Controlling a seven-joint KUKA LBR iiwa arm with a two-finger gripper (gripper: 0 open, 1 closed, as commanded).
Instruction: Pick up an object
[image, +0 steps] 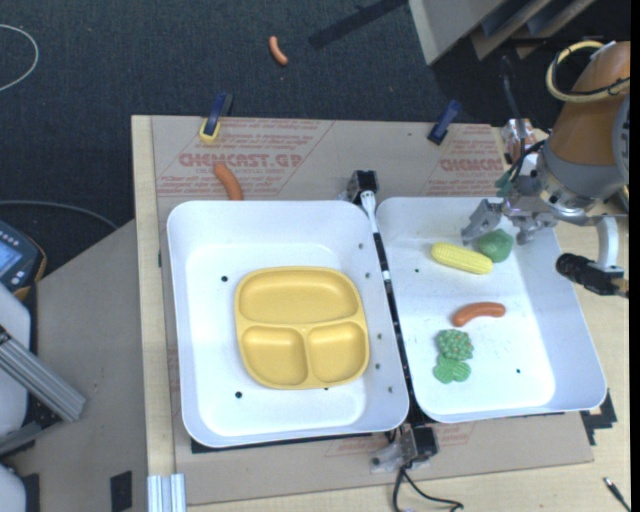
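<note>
- Yellow tray (300, 327), three compartments, lies in the left bin (195, 300), nearest the camera.
- Broccoli (453, 356) sits low in the right bin (560, 370); a sausage (478, 313) lies just above it.
- Corn (461, 259) lies near the bin's top, beside a green object (494, 245).
- Gripper (503, 220) hangs over the green object; whether its claw is apart or together cannot be told.
- Loose sausage (229, 181) rests on the board behind the left bin.
</note>
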